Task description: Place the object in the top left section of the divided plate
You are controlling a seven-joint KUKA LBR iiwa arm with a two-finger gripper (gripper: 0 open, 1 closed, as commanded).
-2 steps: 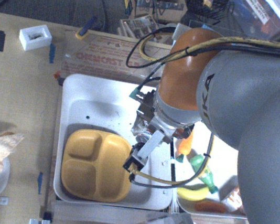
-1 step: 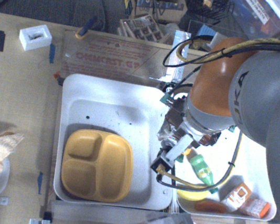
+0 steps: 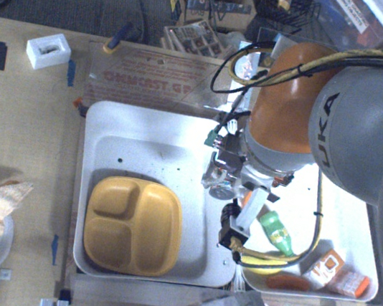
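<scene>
Your divided plate: lower-centre frame, sections bare | tool: mid-frame beside plate, grip state you cannot tell | placement: judged still ahead.

Divided plate — mustard-yellow, rounded-square, three sections split by raised ridges, lying flat, open side up, in the left white bin — toward its lower-left corner in camera view

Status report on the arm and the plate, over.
Claw above right edge of left bin. Yellow divided plate in that bin. Green bottle in right bin.
</scene>
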